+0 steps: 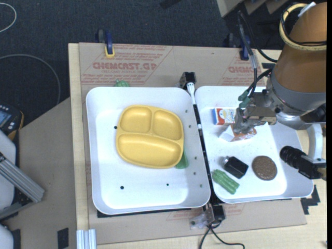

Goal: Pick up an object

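A yellow divided plate (150, 136) lies in a white bin (98, 154). The other white bin (275, 188) has a black block (236, 167), a brown disc (264, 167) and a green piece (225, 181).

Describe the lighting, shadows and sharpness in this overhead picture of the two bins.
Camera view: even light, soft short shadows beside the yellow tray and black block; mild sheen on the left bin; the arm's orange band looks slightly soft; bin contents stay sharp.

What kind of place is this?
Probably a robotics lab: an arm reaches over two bins clamped to a board, with a yellow plate and loose cables.
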You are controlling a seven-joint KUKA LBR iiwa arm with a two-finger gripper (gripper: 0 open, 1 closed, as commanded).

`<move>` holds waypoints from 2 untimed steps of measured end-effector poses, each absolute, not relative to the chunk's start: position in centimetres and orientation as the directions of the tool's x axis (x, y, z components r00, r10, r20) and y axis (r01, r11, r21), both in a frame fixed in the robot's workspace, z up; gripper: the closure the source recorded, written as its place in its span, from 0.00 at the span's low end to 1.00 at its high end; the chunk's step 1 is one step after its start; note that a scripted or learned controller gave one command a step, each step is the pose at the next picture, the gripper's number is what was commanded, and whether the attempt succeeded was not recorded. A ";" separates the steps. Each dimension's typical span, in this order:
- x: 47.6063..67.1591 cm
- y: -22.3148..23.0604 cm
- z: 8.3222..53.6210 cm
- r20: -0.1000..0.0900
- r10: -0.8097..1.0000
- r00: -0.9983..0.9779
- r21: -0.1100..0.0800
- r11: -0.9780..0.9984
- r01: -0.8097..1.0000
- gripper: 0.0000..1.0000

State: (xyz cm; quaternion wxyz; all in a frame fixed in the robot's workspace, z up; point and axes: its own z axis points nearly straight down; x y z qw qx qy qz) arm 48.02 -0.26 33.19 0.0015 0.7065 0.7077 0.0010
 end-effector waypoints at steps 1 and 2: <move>47.9 4.7 29.5 0.002 1.000 -0.006 -0.007 0.006 1.000 1.00; 47.8 8.8 27.5 0.001 1.000 -0.005 -0.006 0.005 1.000 1.00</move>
